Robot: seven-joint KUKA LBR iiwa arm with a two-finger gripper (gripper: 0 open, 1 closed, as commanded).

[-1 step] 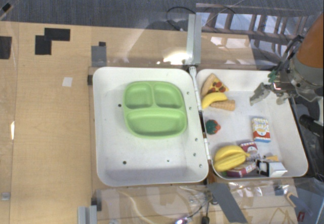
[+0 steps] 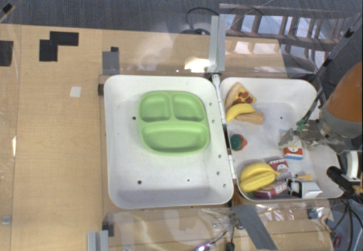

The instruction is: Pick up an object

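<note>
Arm poised over the right bin, target object just below the jaws.

The counter carries two white bins: the left bin holds a green divided tray; the right bin holds toy food. The arm enters from the right, its gripper at the bin's right centre. Jaw state cannot be determined; nothing is visibly pinched. A small red-and-white carton lies just on the near side of the jaws, the closest candidate. The yellow banana lies near-left, long axis running left-right. A pizza slice and a strawberry lie further left.
</note>
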